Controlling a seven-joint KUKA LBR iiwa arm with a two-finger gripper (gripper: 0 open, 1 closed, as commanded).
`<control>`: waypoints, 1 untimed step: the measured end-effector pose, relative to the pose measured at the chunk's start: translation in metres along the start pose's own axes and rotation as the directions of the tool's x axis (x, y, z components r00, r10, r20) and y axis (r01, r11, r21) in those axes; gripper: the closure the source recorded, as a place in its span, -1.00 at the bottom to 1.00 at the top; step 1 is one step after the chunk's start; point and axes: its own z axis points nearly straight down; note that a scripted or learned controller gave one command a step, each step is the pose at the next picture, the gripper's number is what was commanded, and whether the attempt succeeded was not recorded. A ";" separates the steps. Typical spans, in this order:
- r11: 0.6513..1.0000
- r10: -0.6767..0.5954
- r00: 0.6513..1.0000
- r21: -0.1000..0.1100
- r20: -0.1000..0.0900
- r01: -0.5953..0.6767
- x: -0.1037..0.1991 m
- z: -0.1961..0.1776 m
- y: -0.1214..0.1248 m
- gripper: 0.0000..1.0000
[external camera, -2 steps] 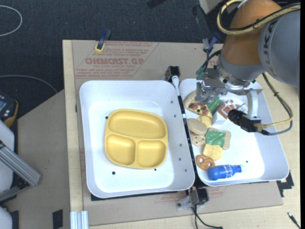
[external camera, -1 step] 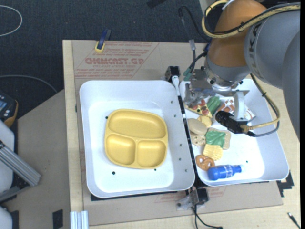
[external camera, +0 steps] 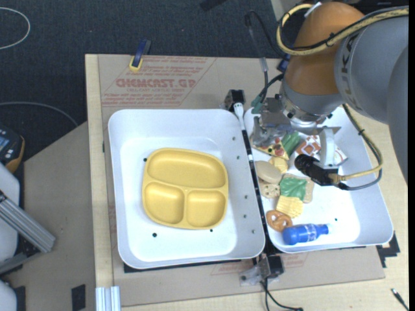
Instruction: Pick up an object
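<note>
The gripper (external camera: 285, 137) hangs over small toys heaped right of the yellow tray (external camera: 185, 188); finger state cannot be told.

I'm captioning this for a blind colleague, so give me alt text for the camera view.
A grey and orange robot arm's gripper reaches down into the right bin, over a pile of small toy foods and a blue bottle. The left bin holds a yellow divided tray.

A yellow divided tray (external camera: 185, 188) lies in the left bin (external camera: 123, 173). The arm's hand (external camera: 285, 131) hangs low over toys piled in the right bin (external camera: 369, 206); a blue bottle (external camera: 305, 232) lies nearest.
</note>
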 end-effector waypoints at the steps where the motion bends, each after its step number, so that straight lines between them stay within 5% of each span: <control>1: 1.000 -0.001 1.000 -0.008 0.001 0.001 -0.002 -0.020 0.002 1.00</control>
